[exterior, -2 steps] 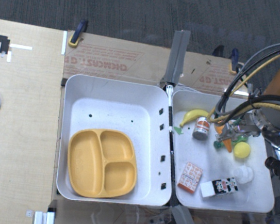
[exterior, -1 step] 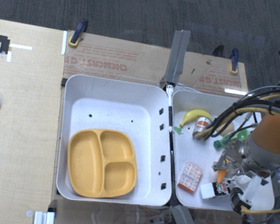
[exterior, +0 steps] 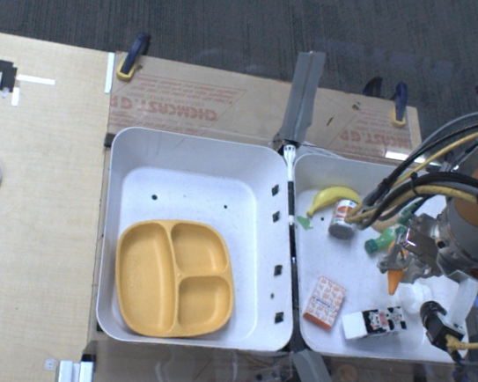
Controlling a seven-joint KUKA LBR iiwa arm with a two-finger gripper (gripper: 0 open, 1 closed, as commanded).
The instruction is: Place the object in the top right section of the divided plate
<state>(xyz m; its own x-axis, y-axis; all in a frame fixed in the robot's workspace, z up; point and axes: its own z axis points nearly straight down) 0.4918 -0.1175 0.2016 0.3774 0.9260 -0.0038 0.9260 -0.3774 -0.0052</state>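
We see the gripper [exterior: 402, 259] over the right bin [exterior: 429, 348], an orange carrot [exterior: 394, 279] at its tip; whether the jaws grip it, we cannot tell. That bin holds a banana [exterior: 334, 198], can [exterior: 342, 220], carton [exterior: 324, 301] and box [exterior: 375, 323]. The left bin [exterior: 199, 162] holds the plate [exterior: 174, 278], with bare floor behind.

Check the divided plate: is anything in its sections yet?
Empty. The yellow divided plate lies in the left bin with all three sections showing bare yellow.
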